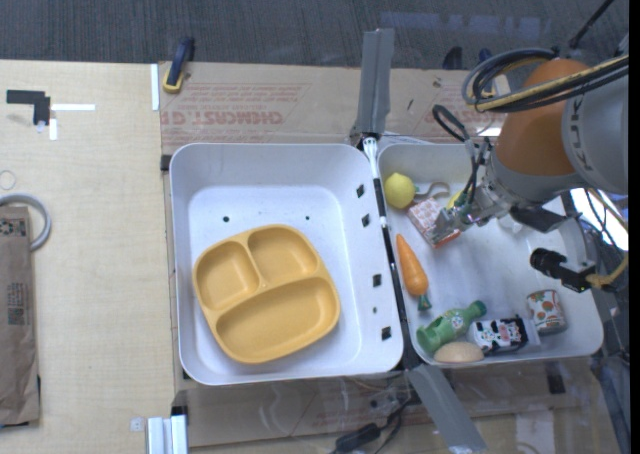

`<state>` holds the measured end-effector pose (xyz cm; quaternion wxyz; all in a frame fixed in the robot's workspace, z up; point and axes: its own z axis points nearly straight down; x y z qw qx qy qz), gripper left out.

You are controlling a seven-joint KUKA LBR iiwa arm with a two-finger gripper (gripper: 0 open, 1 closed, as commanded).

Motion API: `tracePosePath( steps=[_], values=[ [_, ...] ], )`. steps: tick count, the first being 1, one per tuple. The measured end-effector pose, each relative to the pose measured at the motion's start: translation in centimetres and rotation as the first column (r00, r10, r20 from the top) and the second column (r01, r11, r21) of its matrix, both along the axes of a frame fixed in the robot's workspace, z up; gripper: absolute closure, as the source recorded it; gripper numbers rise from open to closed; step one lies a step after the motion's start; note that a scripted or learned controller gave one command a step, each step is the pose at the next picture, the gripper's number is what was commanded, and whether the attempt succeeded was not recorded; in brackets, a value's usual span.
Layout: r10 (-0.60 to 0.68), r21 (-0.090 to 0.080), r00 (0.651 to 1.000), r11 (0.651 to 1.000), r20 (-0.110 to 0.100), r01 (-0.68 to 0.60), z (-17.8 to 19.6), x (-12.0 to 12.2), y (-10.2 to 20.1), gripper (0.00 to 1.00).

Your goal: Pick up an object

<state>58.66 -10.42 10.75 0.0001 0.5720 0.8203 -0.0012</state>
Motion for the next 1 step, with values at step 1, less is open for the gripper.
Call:
tracePosePath(
  steps=[1],
  values=[
    [-0.105,-0.001,0.994,0.994,0.002,0.105,8.35,5.09,7.26,1.00]
  ],
)
